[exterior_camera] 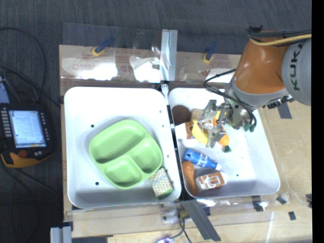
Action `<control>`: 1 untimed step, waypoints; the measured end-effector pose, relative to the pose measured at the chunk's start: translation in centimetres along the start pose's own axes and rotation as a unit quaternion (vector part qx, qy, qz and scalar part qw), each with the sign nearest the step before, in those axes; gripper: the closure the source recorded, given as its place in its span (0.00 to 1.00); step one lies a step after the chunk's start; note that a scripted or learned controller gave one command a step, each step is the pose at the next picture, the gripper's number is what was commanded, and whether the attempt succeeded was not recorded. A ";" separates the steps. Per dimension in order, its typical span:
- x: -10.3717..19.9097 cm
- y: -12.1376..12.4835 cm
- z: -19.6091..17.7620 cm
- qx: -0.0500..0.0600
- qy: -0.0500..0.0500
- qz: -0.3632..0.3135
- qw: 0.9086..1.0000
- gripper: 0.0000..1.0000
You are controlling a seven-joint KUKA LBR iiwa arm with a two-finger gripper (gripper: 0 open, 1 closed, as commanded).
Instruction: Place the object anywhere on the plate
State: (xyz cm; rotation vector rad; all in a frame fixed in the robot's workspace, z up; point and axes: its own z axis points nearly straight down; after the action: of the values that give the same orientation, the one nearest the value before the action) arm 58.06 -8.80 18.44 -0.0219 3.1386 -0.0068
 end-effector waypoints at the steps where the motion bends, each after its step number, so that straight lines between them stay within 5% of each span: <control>1: 5.9 4.2 -11.0 -0.002 -0.004 -0.078 0.997 1.00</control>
State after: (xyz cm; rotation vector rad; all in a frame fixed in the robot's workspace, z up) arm 52.08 -4.61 29.37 -0.2651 3.1204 -0.0017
